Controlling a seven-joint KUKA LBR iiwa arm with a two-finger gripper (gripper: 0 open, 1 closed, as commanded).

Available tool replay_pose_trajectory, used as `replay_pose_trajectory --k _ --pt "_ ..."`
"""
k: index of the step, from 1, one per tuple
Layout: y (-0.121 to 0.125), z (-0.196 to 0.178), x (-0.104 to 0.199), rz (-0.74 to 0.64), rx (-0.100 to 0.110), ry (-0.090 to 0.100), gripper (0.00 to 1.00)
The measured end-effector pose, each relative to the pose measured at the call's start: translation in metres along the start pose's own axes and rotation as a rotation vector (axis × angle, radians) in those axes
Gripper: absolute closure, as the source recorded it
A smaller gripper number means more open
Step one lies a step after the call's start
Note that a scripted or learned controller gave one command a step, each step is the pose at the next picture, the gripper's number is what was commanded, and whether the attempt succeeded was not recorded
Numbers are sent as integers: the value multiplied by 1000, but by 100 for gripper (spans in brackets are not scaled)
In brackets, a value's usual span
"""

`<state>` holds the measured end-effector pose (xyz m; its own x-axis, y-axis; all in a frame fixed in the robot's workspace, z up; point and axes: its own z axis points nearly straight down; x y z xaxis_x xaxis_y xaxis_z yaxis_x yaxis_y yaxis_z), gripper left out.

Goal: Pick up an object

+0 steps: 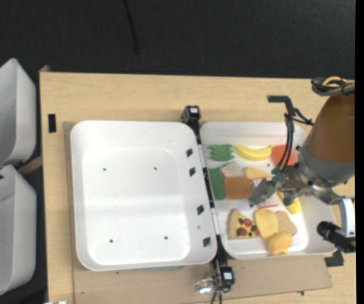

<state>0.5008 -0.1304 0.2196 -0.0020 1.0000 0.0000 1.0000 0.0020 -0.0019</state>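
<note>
Grey arm point(330, 151) reaches low over the right bin point(232, 249), wrist tilted leftward.

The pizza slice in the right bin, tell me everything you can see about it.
The pizza slice looks like a toy: a tan wedge with red and dark topping spots. It lies flat near the front left corner of the right bin, its point toward the bin divider. Its wide end meets a pale yellow piece. The pincer is above it in the picture, not touching it.
</note>
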Motion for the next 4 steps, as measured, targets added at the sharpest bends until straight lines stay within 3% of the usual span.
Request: replay_pose_trajectory --k 1,2,3,4 --pt "38 94 6 2 -17 -4 0" --pt "91 112 23 -2 -19 -5 0" --pt "126 108 27 1 -35 -7 0" --pt "122 108 30 2 -40 -11 0"
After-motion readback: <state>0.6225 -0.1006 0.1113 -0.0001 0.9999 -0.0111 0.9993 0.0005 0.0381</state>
